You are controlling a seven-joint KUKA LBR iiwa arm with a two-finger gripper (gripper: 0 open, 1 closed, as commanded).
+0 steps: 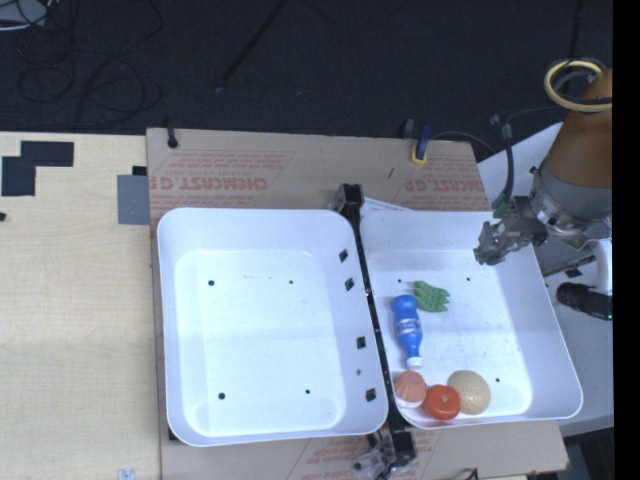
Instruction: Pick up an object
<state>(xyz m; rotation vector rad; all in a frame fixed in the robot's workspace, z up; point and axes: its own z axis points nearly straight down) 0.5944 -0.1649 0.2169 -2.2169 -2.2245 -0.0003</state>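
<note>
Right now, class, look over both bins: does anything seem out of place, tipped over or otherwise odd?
Little stands out. The blue bottle lies on its side in the right bin, cap towards three round items crowded into its near corner. A green toy lies beside it. The gripper hangs over the bin's far right side.

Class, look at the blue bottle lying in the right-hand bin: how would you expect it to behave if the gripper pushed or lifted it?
The blue bottle lies on its side and looks round, so a sideways push would probably roll it. Its surface seems smooth, so fingers might slip. It lies near the bin wall, which may crowd a grasp.
</note>
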